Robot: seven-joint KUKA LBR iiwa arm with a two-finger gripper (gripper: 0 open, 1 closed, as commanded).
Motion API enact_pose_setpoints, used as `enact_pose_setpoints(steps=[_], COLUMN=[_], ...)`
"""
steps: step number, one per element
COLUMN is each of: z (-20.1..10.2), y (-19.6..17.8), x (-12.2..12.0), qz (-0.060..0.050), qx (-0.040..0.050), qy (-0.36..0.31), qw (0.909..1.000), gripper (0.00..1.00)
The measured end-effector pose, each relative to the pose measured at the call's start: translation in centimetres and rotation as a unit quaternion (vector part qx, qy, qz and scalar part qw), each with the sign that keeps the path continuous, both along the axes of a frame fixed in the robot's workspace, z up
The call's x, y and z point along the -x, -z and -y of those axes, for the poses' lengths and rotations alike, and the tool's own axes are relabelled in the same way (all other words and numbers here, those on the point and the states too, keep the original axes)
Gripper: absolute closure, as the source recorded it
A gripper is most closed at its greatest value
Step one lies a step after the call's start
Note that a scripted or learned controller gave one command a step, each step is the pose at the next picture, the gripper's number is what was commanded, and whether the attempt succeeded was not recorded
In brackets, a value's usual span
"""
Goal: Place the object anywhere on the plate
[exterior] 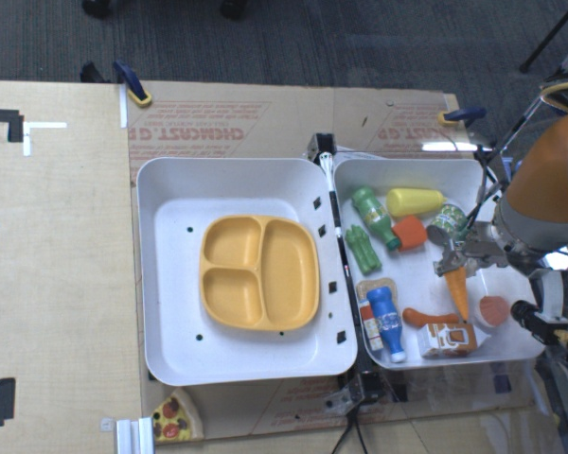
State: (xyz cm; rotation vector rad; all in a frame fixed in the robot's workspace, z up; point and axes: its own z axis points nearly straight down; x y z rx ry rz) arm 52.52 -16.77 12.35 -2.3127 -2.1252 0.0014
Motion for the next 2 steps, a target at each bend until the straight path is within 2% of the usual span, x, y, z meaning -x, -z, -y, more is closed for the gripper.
enact_pose_setpoints(steps=[1,2], z=[-9.42,-9.38], y=[-16.85,-16.80], x=[-12.46,-12.44], qz=[0.001,0.000], qx=[0.0016,0.0016], qy=[-0.116,-0.115], qw=[0.9933,0.9933], gripper=[1.00,0.00])
